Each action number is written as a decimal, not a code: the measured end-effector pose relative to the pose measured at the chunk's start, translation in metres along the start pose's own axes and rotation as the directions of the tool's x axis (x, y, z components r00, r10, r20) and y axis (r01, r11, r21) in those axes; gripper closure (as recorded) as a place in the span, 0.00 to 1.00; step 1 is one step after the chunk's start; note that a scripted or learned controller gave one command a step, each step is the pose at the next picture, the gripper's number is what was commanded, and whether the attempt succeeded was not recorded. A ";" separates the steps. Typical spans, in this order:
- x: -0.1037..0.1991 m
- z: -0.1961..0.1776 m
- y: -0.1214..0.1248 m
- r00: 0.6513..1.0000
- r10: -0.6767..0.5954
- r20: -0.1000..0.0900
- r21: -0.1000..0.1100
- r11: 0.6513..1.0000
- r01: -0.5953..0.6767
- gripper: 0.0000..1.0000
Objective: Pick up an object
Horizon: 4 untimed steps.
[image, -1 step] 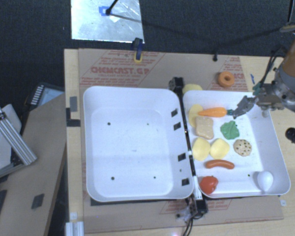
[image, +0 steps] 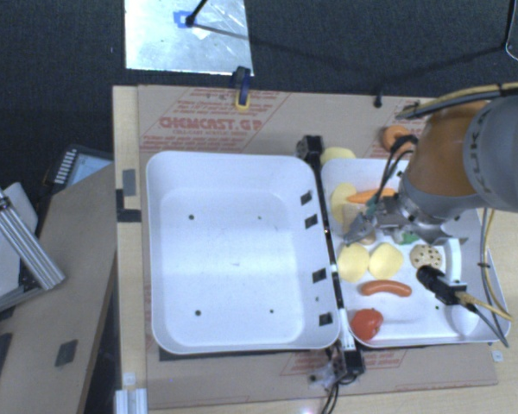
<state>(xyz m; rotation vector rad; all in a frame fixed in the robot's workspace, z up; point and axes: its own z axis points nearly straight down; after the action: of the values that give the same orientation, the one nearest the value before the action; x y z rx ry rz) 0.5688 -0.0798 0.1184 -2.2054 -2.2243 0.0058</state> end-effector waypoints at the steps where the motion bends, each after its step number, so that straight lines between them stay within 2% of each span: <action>1: -0.004 -0.019 0.002 1.000 0.006 0.004 -0.012 1.000 -0.006 1.00; 2: 0.032 -0.216 0.016 1.000 -0.001 0.004 -0.029 1.000 0.001 1.00; 3: 0.097 -0.267 0.006 1.000 -0.003 0.001 -0.018 1.000 0.003 1.00; 4: 0.162 -0.394 -0.030 1.000 -0.005 -0.001 -0.026 1.000 0.005 1.00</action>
<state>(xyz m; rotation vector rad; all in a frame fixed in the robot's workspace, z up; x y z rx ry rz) 0.5415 0.0803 0.5136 -2.2125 -2.2417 -0.0249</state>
